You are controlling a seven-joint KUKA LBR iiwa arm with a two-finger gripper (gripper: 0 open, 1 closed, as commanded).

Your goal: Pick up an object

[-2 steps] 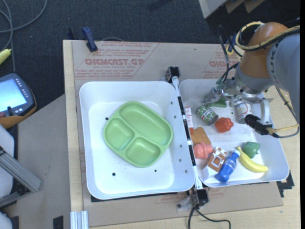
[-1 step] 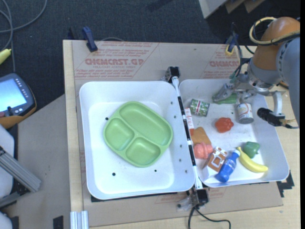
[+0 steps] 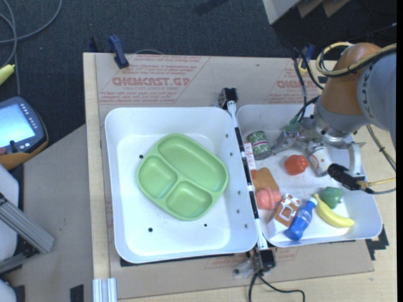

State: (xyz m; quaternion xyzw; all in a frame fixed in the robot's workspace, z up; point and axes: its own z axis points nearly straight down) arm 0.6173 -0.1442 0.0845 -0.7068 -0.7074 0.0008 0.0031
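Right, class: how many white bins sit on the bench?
2. The left bin holds a green divided plate; the right bin holds the small items. None appears hidden.

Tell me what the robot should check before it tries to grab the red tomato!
1. Tomato in plain sight: ok. The red tomato sits in the right bin, uncovered.
2. Claw near it: ok. The claw hangs just above the tomato.
3. Claw open or shut: cannot tell.
4. Claw not carrying anything yet: cannot tell, its tips are too murky.
5. Room around the tomato: ok. The green can and the orange piece lie apart from it.
6. Somewhere to put it: ok. The green plate in the left bin has nothing in its compartments.
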